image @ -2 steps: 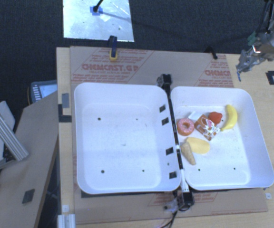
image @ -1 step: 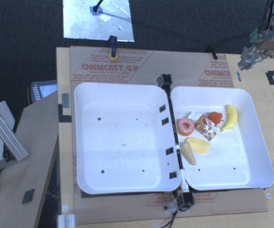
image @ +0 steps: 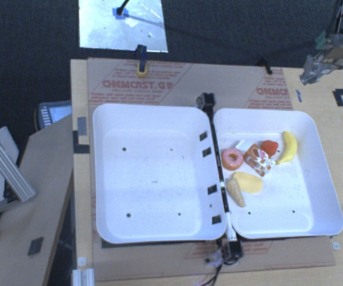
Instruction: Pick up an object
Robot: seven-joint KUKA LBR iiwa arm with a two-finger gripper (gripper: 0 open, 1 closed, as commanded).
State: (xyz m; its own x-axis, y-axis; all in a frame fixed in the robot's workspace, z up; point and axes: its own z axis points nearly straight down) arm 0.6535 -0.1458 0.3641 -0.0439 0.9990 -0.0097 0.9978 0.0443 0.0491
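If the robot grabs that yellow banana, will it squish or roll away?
Probably not squish: the banana looks smooth and glossy, like a hard plastic toy, so it may slip between the fingers instead. Its curved shape lies flat in the right bin, so it would more likely spin or slide than roll. It sits beside a red piece, which a push could bump.

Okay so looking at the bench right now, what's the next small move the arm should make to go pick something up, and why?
Probably swing the gripper left and down toward the right bin. It sits high at the view's upper right, beyond the bin's far edge, while the banana, donut and other toy food cluster in that bin's near-left part.
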